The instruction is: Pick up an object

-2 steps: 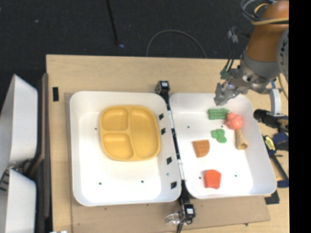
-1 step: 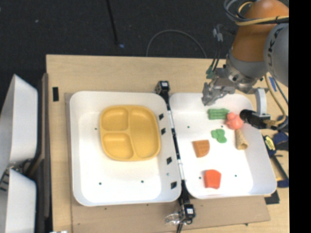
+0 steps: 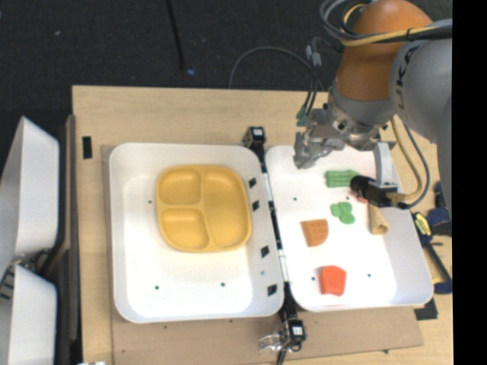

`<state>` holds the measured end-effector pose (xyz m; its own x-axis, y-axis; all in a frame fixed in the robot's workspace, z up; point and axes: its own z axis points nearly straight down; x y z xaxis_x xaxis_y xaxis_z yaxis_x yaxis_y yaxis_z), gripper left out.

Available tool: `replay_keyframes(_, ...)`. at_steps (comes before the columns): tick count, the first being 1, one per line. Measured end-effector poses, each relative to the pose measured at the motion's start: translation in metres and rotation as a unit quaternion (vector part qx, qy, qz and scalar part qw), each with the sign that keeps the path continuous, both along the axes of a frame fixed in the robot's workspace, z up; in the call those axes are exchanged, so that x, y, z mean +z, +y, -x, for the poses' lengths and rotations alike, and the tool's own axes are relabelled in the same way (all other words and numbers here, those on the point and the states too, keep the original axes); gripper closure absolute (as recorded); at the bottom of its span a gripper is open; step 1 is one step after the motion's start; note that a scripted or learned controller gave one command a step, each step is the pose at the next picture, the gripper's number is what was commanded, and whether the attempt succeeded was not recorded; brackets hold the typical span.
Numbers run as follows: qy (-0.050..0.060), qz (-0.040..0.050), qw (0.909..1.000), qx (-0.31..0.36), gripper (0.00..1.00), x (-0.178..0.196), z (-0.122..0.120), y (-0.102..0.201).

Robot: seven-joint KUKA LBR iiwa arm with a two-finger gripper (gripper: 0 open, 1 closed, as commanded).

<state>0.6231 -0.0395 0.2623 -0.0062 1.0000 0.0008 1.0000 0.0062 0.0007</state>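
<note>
My gripper (image 3: 307,155) hangs over the back left corner of the right bin (image 3: 403,280), left of a green block (image 3: 340,178). Further forward in that bin lie a small green piece (image 3: 343,213), an orange wedge (image 3: 314,232) and a red block (image 3: 332,279). A tan peg (image 3: 377,219) lies toward the right side. All of these rest on the bin floor, apart from the gripper.
The left bin (image 3: 137,280) holds a yellow divided plate (image 3: 203,207). A ridge with black clips (image 3: 271,226) separates the two bins. The grey arm with its orange band (image 3: 377,44) reaches in from the upper right.
</note>
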Motion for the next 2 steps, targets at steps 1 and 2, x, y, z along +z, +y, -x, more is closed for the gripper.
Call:
replay_keyframes(1, 0.001, 0.0004, 1.0, 0.0, 1.0, -0.01, 0.012, 0.045)
replay_keyframes(2, 0.0, -0.0002, 1.0, 0.001, 1.0, -0.009, 0.016, 0.103)
